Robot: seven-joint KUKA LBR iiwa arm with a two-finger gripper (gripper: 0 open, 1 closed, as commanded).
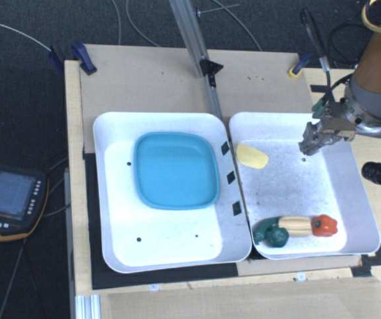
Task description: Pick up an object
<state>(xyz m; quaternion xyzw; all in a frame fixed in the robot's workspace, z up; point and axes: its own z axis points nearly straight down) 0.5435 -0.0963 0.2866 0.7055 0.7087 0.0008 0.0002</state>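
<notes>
The jaws point(308, 146) hang over the far right part of the right bin point(350, 198), above bare floor; whether they stand wide or narrow cannot be told. A yellow piece point(251, 156) lies to their left, near the bin's far left corner. Along the near wall lie a green item point(272, 234), a tan one point(295, 226) and a red one point(324, 225), well apart from the jaws. A blue plate point(177, 170) sits in the left bin point(117, 244).
</notes>
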